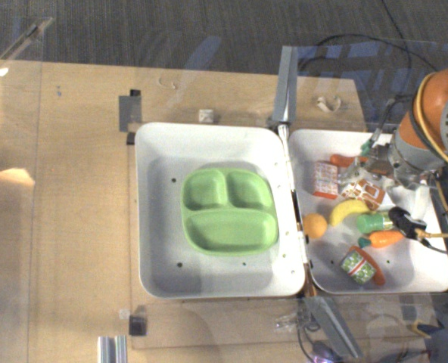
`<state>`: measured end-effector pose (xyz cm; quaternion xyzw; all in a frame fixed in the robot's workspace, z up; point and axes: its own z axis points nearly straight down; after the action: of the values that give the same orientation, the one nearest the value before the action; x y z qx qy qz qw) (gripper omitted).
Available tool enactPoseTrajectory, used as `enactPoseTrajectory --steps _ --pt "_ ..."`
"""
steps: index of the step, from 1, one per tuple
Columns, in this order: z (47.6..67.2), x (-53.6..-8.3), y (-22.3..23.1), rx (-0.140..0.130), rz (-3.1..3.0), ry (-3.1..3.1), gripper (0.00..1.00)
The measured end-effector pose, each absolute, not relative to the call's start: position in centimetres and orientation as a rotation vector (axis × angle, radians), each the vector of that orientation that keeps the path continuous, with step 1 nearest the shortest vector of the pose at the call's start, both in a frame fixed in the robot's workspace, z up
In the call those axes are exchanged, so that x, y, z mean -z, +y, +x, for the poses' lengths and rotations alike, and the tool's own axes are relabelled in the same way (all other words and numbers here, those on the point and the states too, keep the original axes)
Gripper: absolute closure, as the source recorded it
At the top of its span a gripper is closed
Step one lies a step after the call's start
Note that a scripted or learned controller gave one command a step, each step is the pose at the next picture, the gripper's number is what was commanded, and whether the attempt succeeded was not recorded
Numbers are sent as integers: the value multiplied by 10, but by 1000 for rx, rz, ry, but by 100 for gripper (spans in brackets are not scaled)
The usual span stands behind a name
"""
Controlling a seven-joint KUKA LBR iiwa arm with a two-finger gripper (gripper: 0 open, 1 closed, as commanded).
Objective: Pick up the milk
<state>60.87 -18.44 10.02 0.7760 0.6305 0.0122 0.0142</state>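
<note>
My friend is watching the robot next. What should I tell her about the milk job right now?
Gripper: over the far part of the right bin, right beside the milk. I cannot see it holding anything.
Milk: I think it is the white carton with orange-brown print. It lies in the right bin, between the red-and-white box and the gripper, just behind the banana.
Done: the arm has reached the spot.
Left: grab the milk and lift it. It is not yet up.
</note>
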Motion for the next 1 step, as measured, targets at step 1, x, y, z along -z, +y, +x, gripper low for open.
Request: enactPoseTrajectory --steps 1 --pt "583 -100 -197 -42 2486 1876 0"
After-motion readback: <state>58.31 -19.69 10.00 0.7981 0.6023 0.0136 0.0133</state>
